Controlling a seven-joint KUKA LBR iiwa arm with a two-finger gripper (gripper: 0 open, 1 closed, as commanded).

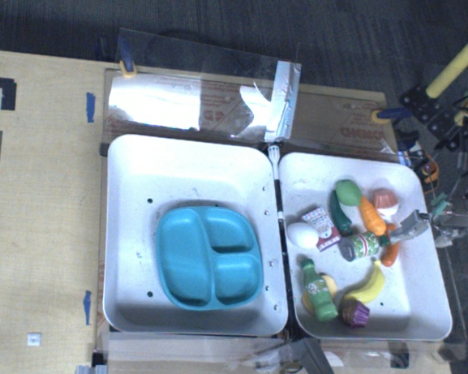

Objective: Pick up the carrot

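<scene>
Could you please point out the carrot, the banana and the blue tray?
carrot [371, 216], camera view, middle of its orange body.
banana [369, 285], camera view, middle of its curve.
blue tray [182, 243], camera view, left compartment floor.

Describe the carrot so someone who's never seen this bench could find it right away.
Look in the right-hand white bin, at the toy food heaped in its upper half. The carrot lies slanted between the green vegetable and the small can: it's the plain orange, tapered piece.

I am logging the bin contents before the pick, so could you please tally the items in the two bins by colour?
Blue: 1, the divided tray
Orange: 1, the carrot
Green: 3, a round piece, a long dark vegetable, a bottle
Yellow: 1, the banana
White: 1, the egg
Purple: 1, a small piece
Other or mixed: 3, a can, a packet, a pinkish piece
Total: 11
</scene>
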